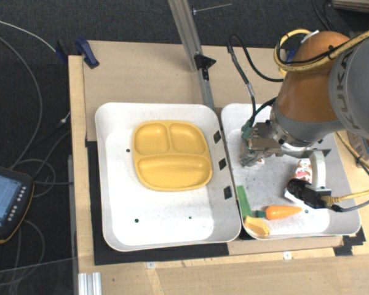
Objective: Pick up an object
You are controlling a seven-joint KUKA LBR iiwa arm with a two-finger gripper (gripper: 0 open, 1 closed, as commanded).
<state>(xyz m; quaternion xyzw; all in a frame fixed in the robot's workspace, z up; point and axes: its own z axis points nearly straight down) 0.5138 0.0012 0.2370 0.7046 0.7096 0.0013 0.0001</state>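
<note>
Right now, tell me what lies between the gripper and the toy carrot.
In the camera view, bare speckled floor of the right bin separates the gripper from the toy carrot.

Two bins (111, 165), one tray (171, 155), perhaps one carrot (281, 212).

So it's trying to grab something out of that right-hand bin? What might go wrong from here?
1. The gripper sits over a bare patch of the right bin, so it may come up with nothing.
2. The toy carrot and the yellow piece lie against the near wall, which could block a clean grab.
3. The arm's loose cables could snag.
</note>
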